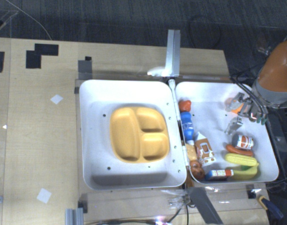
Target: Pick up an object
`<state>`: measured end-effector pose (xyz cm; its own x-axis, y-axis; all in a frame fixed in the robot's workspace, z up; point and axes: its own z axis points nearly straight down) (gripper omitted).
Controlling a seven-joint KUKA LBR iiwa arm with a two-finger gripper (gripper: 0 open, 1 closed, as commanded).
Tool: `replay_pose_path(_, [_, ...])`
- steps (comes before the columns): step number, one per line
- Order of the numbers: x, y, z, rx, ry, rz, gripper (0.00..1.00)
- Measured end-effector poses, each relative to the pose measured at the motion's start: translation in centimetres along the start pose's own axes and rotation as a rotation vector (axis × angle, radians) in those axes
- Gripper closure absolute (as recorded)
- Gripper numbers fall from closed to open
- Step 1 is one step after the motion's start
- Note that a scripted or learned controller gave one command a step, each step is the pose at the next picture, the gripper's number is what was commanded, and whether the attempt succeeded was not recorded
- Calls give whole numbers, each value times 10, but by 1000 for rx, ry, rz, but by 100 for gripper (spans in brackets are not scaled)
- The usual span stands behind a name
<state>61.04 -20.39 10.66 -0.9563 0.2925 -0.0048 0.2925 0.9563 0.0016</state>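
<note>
So the arm (277,74) comes in from the right, grey with that orange bit on it, and its gripper (237,114) hangs over the far right part of the right bin (214,95). Honestly can't tell whether the jaws are apart or together, it's just a tangle of metal bits and wires from this angle, and I don't see anything sitting between them. The stuff to pick from is all in the right bin, mostly crowded along its left wall and near edge. Along the left wall, going from far to near, there's an orange ball-shaped thing (185,105), then a blue bottle (187,126), then a brown and white carton (205,151) lying tilted, and a small reddish round thing (196,167) tucked into the near left corner. Along the near edge there's a little bottle with a red and blue label (218,174) lying on its side. Over on the right side, just near of the gripper, there's a small can (243,141) with a red label, then a hot dog sausage (238,150) just near of it, a corn cob (241,160) touching that, and a banana (245,171) at the near end of the pile. The left bin (94,125) has a yellow divided tray (139,133) sitting in the middle of it, three compartments, well apart from everything else.
</note>
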Motion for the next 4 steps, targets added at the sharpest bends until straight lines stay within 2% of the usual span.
replay_pose_path(1, [16,23,18,1,-7,138,0])
replay_pose_path(2, [59,-22,-11,2,-1,148,0])
replay_pose_path(3, [59,-20,-10,1,1,145,0])
replay_pose_path(4, [-34,10,-37,0,-4,514,0])
